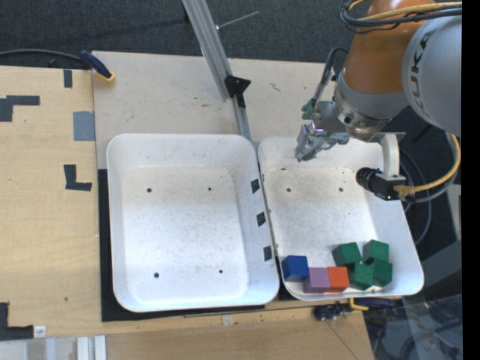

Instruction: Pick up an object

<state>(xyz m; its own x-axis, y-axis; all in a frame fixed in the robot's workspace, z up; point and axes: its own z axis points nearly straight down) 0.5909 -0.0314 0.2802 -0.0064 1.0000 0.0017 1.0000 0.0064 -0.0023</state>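
Several small blocks lie bunched at the near edge of the right bin [390,223]: a blue block [295,267], a purple block [319,278], an orange block [338,277] and green blocks [364,262]. My gripper [307,150] hangs over the far edge of that bin, well away from the blocks. Its fingers point down and look close together, with nothing between them.
The left bin [184,220] lies beside the right one. A grey metal bar [214,47] slants down from the top to the gap between the bins. A black cable and connector [379,180] hang off the arm over the right bin's right side.
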